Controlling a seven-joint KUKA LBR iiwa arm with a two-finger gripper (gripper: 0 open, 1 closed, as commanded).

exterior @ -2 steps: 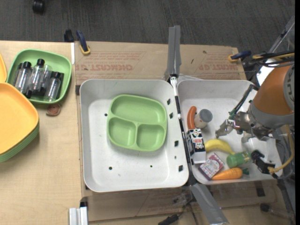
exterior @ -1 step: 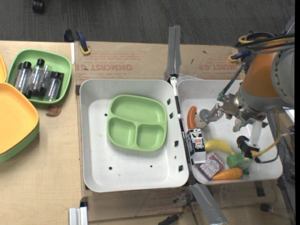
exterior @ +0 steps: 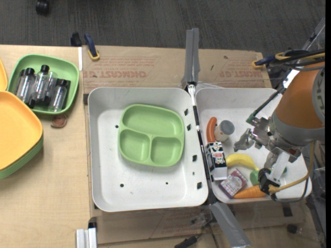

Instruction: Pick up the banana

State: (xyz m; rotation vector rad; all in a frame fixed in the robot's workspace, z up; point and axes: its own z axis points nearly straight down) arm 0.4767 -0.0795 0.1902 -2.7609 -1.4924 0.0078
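Eyes on the right bin (exterior: 235,98), and there's the banana (exterior: 242,161), lying on its side on the bin floor with nothing gripping it, its curve running left to right. Everything I call from here is off that banana. The arm (exterior: 301,99) comes in from the banana's right, orange band up high, and its grey wrist (exterior: 287,133) hangs just up and right of the fruit. The tool end sits close over the banana's far edge. I cannot tell from this angle whether the jaws are open or closed, or whether they touch the peel. Just left of the banana, a black-and-white carton (exterior: 216,159) stands against the wall between the bins. Just below the banana in the view there's a pink packet (exterior: 234,182), and beside that an orange carrot (exterior: 250,192) lies along the bin's near wall. A small green thing (exterior: 254,177) sits between the carrot and the banana's right tip; I can't make out what it is. Up and left of the banana is a pale round cup (exterior: 225,129), and next to it lies a red sausage-shaped piece (exterior: 211,129). Well to the banana's left, the left bin (exterior: 103,154) carries a green divided plate (exterior: 151,136). Farther left still, out on the desk (exterior: 62,190), a green tray (exterior: 70,71) holds small bottles (exterior: 41,87), with a stack of orange plates (exterior: 18,133) beside it.
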